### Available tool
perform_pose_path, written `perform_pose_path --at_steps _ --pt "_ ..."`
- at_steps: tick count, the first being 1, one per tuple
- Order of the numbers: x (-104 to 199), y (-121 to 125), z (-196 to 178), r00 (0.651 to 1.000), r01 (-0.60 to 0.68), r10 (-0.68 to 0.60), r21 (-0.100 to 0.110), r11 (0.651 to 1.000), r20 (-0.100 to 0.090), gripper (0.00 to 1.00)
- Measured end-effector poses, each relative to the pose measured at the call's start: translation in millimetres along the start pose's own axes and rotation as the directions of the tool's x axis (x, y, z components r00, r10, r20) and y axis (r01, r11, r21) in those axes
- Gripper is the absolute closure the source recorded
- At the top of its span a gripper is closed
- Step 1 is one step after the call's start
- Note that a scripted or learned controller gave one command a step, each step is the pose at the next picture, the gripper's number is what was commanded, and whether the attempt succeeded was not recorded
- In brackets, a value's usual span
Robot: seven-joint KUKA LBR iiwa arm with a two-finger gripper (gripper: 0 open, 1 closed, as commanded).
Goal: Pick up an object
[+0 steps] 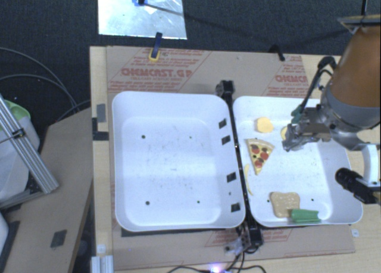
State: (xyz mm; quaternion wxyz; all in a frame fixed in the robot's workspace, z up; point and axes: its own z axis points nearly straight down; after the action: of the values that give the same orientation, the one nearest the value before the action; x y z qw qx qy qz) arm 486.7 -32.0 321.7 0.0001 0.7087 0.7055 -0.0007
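The right bin (333, 173) holds a toy pizza slice (259, 154) near its left side, a small yellow round piece (264, 125) above it, a tan bread slice (283, 202) at the front, and a green piece (305, 216) touching the bread. My gripper (291, 139) hovers over the right bin, just right of the pizza slice and the yellow piece. I see nothing between its fingers, and their state is unclear from this angle.
The left bin (172, 158) sits beside the right one, with black clips (229, 158) along the shared rim. Cardboard (196, 72) lies under both bins. The arm's grey and orange body (357, 81) overhangs the right bin's far right corner.
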Motion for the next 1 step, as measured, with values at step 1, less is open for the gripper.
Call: perform_pose_path --at_steps 1 --pt "62.2 0.2 -2.2 1.000 0.013 -0.013 -0.004 1.000 -0.002 1.00"
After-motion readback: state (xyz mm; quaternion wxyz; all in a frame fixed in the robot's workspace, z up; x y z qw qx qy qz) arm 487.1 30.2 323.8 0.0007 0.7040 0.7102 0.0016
